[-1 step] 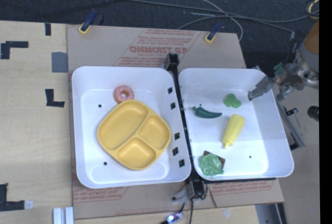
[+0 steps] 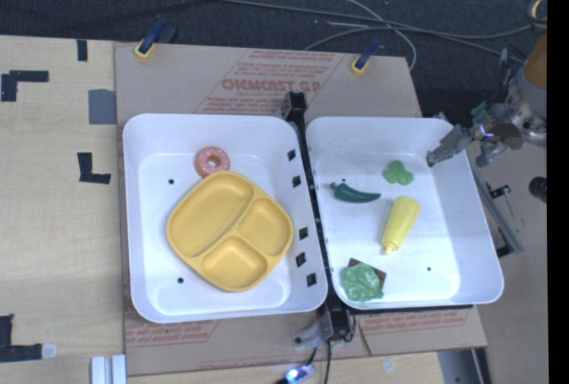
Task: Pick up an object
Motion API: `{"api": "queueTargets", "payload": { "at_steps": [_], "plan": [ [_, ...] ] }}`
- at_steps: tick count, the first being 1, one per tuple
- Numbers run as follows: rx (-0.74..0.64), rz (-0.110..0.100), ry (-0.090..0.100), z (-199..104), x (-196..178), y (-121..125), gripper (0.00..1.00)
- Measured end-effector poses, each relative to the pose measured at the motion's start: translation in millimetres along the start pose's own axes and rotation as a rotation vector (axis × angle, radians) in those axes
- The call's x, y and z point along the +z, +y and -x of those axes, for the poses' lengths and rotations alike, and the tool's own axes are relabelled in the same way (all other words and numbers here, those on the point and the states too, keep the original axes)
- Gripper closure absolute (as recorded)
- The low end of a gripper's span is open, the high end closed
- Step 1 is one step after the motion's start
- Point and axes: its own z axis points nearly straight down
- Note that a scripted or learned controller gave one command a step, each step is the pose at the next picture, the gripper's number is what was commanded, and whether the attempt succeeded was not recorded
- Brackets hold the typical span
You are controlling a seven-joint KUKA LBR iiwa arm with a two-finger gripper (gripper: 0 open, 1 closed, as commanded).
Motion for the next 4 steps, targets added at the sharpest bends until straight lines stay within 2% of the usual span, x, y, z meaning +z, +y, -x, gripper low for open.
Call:
{"api": "queueTargets", "payload": {
  "at_steps": [1,3,4],
  "plan": [
    [0.0,-0.004,0.0,1.2,43.9,-4.0,0.0],
    [-0.001,-0.005,-0.001,4.4,142.1,9.2,0.0],
    [-0.002,-0.001,-0.001,3.7,128.7,10.3,1.0]
  ]
}}
